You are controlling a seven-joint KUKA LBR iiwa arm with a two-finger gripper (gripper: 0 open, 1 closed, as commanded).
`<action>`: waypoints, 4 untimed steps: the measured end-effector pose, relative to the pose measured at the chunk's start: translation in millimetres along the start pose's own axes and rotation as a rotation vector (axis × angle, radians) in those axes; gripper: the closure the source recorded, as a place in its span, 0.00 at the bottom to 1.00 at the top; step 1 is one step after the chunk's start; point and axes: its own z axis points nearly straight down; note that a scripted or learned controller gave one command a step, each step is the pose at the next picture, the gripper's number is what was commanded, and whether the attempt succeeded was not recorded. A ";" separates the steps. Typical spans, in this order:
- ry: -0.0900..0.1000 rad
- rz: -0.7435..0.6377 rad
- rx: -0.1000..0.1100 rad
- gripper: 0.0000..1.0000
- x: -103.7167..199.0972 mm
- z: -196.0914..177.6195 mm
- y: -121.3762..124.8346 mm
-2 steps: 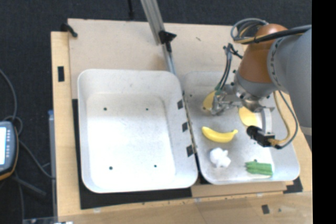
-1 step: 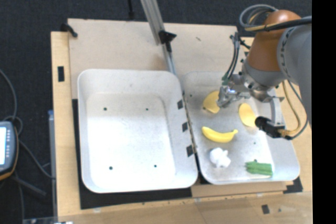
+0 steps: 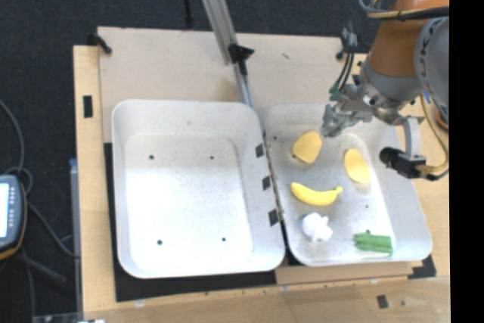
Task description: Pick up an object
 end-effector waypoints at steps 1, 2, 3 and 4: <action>-0.002 0.000 0.009 1.00 -1.9 8.7 0.1; 0.001 -0.002 0.007 1.00 41.1 -6.8 -15.4; 0.004 -0.004 0.008 1.00 82.3 -20.9 -36.6; 0.004 -0.004 0.008 1.00 125.8 -32.7 -62.7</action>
